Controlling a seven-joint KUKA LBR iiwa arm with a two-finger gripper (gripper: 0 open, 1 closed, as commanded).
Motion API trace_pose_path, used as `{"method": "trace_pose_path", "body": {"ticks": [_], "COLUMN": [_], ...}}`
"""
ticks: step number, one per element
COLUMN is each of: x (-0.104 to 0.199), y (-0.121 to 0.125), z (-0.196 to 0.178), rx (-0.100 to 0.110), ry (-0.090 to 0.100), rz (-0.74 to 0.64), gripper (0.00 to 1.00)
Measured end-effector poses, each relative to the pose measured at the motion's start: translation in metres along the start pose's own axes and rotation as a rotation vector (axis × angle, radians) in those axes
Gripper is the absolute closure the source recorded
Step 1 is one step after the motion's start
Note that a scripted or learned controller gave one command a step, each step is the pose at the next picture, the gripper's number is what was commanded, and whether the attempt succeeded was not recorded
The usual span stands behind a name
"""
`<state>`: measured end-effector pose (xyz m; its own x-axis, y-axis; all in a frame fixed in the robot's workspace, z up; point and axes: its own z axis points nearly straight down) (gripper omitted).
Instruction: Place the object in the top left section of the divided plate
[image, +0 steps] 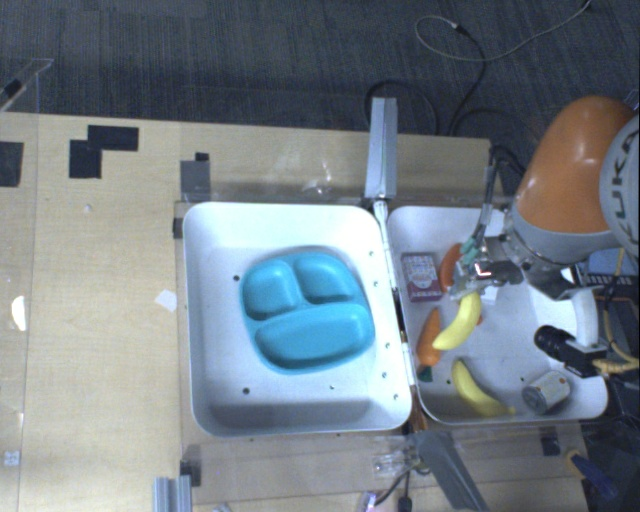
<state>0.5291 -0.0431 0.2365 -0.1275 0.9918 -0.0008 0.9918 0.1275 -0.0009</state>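
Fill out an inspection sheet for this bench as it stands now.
Surface: wooden bench bearing two white bins, left bin and right bin.
Job's things: blue divided plate in left bin, sections bare; upper banana under the gripper.
Clutter: lower banana, carrot, small packet, grey block.
Grippers: gripper above right bin.
Cables: white cable on dark floor.
Surroundings: black tape marks.

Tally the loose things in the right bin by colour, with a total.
Yellow: 2, a banana and another banana
Orange: 2, a carrot and a second carrot
Maroon: 1, a packet
Grey: 1, a can
Total: 6
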Motion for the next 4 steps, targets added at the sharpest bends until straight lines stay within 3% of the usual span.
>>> {"method": "trace_pose_path", "body": {"ticks": [1, 2, 3, 4], "x": [-0.033, 0.036, 0.009, 0.026], "y": [0.011, 0.024, 0.078, 0.143], "z": [-0.12, 0.032, -0.002, -0.03], "rx": [-0.002, 0.003, -0.001, -0.002], "ry": [0.0, 0.001, 0.0, 0.0], "rz": [0.061, 0.04, -0.021, 0.008], "gripper": [1.0, 1.0, 1.0, 1.0]}}
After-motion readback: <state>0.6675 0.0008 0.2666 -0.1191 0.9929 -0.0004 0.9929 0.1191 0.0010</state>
